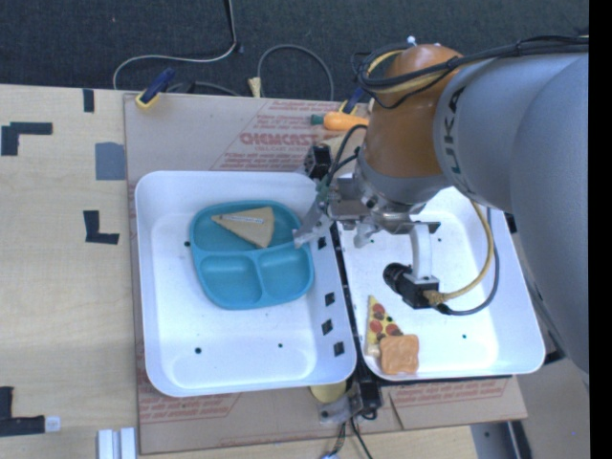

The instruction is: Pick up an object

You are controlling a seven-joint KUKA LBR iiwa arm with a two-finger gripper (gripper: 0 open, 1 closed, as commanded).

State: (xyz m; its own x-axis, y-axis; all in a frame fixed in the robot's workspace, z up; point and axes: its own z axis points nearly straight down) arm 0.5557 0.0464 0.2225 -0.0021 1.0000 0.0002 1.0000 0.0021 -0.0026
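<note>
Plainly, logged two shallow white bins side by side on a sheet of printed cardboard (191,132): left bin (163,352) and right bin (478,342).

Found in the left bin one blue divided plate (206,275), lying flat, closer to the far wall than the near one, with three compartments. Recorded in its far compartment one tan wedge (247,226), lying flat with the narrow end to the left.

Found in the right bin, at the near left corner, one pizza slice (381,321) with red spots. Recorded just beside it, on the near side, one orange-tan toast piece (400,354); could not tell whether the two touched.

Noted the grey arm (516,132) reaching in from the right, with the orange band (406,113) over the far part of the right bin. Placed the gripper (311,232) low at the wall between the two bins, right by the plate's right rim; could not tell whether touching it or apart. Could not tell whether the pincer stood apart, together, or clamped on anything.

Listed beyond the far edge a yellow clamp (151,94) and loose cables (229,27) on dark floor.
</note>
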